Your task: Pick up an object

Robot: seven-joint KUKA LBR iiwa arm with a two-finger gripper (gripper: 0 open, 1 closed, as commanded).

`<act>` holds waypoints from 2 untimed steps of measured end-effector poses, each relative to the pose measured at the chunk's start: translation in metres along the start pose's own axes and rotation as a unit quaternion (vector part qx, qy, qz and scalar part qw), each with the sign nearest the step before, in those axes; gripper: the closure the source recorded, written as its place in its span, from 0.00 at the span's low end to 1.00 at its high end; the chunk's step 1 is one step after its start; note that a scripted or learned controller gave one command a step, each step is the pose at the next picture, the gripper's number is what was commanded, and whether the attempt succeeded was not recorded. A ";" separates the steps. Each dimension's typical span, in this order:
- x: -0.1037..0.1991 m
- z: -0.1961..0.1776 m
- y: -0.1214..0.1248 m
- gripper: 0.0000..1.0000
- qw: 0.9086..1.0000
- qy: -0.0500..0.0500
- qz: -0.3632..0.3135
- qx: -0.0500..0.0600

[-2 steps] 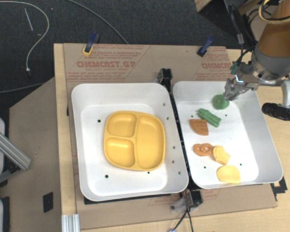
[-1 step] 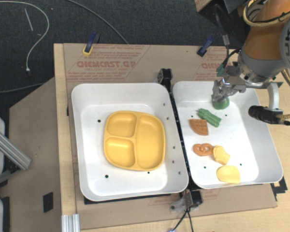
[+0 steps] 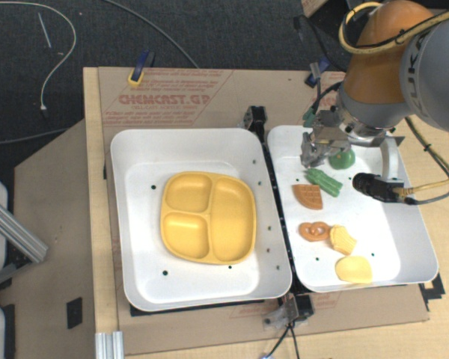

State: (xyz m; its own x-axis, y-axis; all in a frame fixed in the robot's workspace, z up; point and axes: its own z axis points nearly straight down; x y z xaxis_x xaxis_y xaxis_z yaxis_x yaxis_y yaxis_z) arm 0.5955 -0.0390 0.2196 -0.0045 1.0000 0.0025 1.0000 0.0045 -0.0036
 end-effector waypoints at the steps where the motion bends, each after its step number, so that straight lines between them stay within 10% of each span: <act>1: 0.043 -0.005 -0.010 1.00 1.000 0.000 0.000 0.000; 2: 0.105 -0.003 -0.011 1.00 1.000 0.000 0.000 -0.001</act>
